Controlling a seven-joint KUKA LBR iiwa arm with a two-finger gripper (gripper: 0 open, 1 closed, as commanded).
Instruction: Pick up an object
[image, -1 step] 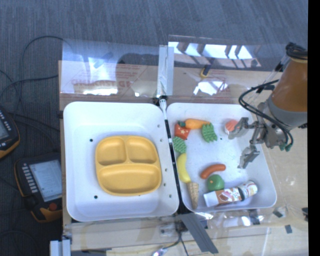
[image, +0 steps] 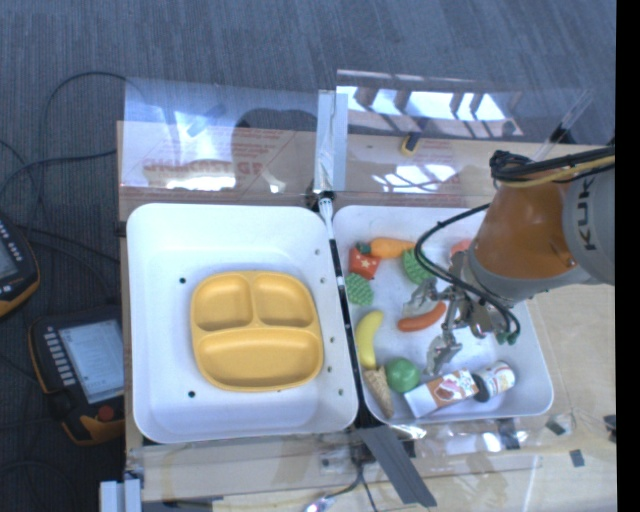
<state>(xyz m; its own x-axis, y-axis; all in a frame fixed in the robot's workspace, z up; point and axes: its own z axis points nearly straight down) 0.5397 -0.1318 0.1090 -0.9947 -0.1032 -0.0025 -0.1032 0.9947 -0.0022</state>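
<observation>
The hand (image: 447, 330) hangs low in the right bin (image: 535, 385), just above a red sausage (image: 422, 317) and beside a banana (image: 369, 338); whether its fingers are open or hold anything, I cannot tell; a yellow divided plate (image: 257, 330) lies in the left bin (image: 160, 250).

One fixed camera above the bench (image: 90, 215), slanted downward, both white bins (image: 160, 300) in frame, arm (image: 530, 235) entering from right

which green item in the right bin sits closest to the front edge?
The round green ball-like one, beside the banana's lower end; the other two green pieces lie farther back.
</observation>
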